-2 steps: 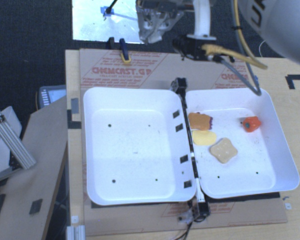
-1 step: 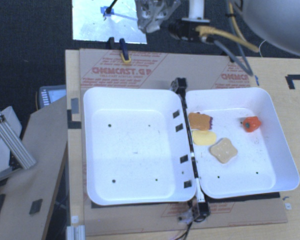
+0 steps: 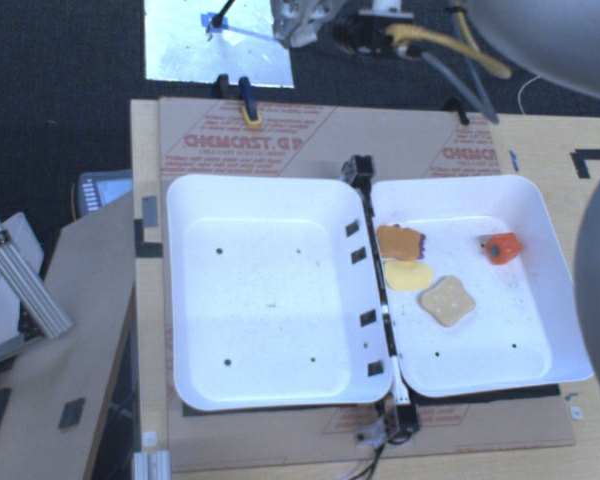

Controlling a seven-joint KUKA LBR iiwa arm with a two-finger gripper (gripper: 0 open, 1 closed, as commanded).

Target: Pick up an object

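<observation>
The arm is parked high, up beyond the far edge of the right bin (image 3: 540,218), so the step in hand looks like the very start: nothing has been chosen or approached yet. The gripper (image 3: 298,13) hangs above the far end of the surface (image 3: 310,133), well apart from the right bin, and whether it is wide or narrow I cannot tell (it is blurred against a shiny plate).

The next move, as I judge it, calls for swinging over the right bin, dropping over one item and closing on it.

Four objects lie in the right bin: one orange slab (image 3: 400,242) near its left wall, one pale yellow disc (image 3: 408,276) touching that slab's near side, one tan toast-shaped piece (image 3: 447,301) just beside the disc, and one small red-orange piece (image 3: 501,248) well apart toward the bin's right side. Two bins in all; the left bin (image 3: 180,298) sits against the right bin's left wall.
</observation>
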